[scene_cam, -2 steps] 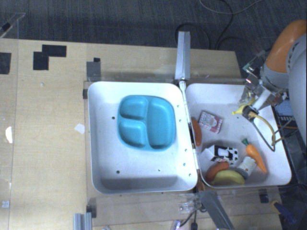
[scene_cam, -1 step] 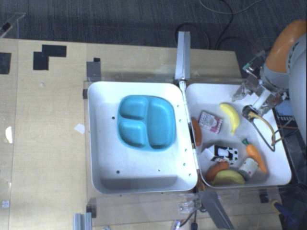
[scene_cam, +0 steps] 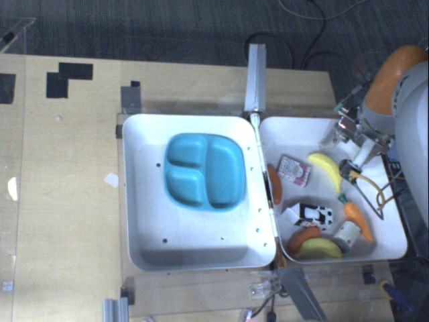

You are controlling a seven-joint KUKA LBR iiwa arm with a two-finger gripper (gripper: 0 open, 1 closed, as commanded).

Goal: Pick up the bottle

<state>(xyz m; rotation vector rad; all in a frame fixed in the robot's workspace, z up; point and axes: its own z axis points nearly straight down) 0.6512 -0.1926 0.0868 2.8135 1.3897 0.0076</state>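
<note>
My fingers (scene_cam: 343,131) hang over the far right corner of the right bin (scene_cam: 301,136). From this high view I cannot tell whether they stand wide or narrow, and nothing shows between them.

The bottle (scene_cam: 346,234) lies well apart from my fingers, almost straight below them in the view, down in the near right corner of the same bin. It is small with a pale label and rests on its side. An orange carrot (scene_cam: 359,221) lies just beside it on the side closer to my fingers, so close that they seem to touch.

Between my fingers and the bottle a yellow banana (scene_cam: 326,169) curves across the bin floor, near my fingers and a little to their left. Further left of it lies a pink packet (scene_cam: 293,170). An orange piece (scene_cam: 274,184) lies along the wall that divides the bins.

Left of the bottle sits a black-and-white thing (scene_cam: 315,215). Below that, against the near wall, a red-orange piece (scene_cam: 303,236) lies against a second banana (scene_cam: 323,249).

Far to the left of my fingers, the left bin (scene_cam: 144,200) holds a blue divided plate (scene_cam: 204,171). Both bins rest on the pale wooden counter (scene_cam: 67,180).
</note>
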